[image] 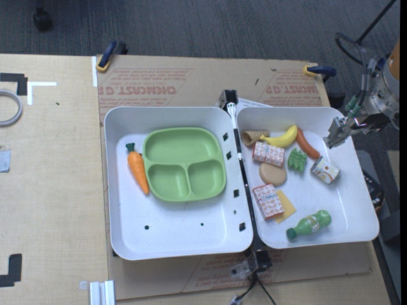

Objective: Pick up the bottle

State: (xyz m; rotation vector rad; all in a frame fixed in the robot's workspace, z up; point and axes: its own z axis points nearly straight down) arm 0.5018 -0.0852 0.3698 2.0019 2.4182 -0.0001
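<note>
bottle (310, 225) lies clear near a cracker packet (268, 201); jaw state can't be told.

One fixed camera looks down at a slant from above the bench (51, 189), far enough back to take in both white bins: left bin (121, 227), right bin (356, 224), floor beyond.

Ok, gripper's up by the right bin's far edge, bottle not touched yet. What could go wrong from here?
The green bottle lies on its side, tilted, close to the right bin's near wall, so the fingers may hit the rim or roll it away. The gripper sits beside the small white carton and the sausage; a straight sweep towards the bottle could knock them. The cheese slice and a red-and-white packet lie just beside the bottle's cap end.
</note>
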